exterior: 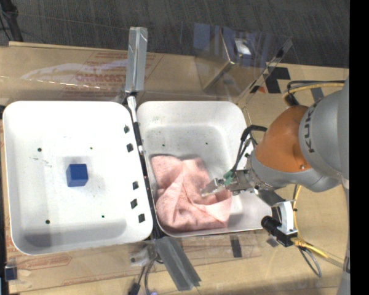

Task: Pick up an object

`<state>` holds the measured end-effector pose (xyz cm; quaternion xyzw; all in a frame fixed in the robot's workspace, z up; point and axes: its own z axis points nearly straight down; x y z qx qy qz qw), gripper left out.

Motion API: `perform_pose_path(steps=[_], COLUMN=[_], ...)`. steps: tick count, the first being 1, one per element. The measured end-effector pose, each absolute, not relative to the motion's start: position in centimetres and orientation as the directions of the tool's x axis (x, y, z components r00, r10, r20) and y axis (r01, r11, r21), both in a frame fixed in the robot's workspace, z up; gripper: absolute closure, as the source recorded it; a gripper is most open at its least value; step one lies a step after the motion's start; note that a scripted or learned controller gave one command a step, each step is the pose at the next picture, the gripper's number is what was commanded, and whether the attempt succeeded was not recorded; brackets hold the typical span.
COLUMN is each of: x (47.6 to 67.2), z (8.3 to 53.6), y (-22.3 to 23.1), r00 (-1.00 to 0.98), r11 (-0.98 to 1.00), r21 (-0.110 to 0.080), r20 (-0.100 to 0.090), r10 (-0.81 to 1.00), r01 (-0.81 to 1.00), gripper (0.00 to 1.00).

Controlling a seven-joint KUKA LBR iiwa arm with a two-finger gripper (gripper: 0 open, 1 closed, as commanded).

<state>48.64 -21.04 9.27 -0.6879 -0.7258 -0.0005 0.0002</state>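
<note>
Look first at the big grey arm [323,140] on the right side of the picture, the thing closest to you. It has an orange band [283,143] and it bends down into the right bin [190,117]. At its tip sits the gripper [216,187], low in the middle-right of the picture. The gripper rests right on the pink cloth [187,192]. You can see its small tip touching a fold of the cloth, but you cannot tell if it is open or closed, or if it has the cloth pinched. It is too small and blurry there.

The pink cloth lies crumpled in the lower half of the right bin. It reaches near the bin's left wall and its bottom edge.

Now look at the left bin [24,118]. You will see a little blue cube [77,174] sitting alone near its middle, well apart from the gripper.

Both white bins sit side by side on a brown bench [49,63]. A grey bar [135,57] stands up at the top, between the two bins.
</note>
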Motion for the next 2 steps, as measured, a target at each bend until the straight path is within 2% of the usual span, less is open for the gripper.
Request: perform_pose_path(steps=[1, 2], x=[48.74, 48.74], z=[10.27, 10.28], y=[-20.98, -20.99], r00=[-0.060, -0.060], r11=[0.060, 0.060], r21=[0.000, 0.000], r20=[0.001, 0.001], r10=[0.998, 0.998], r01=[0.998, 0.998], gripper=[1.00, 0.00])
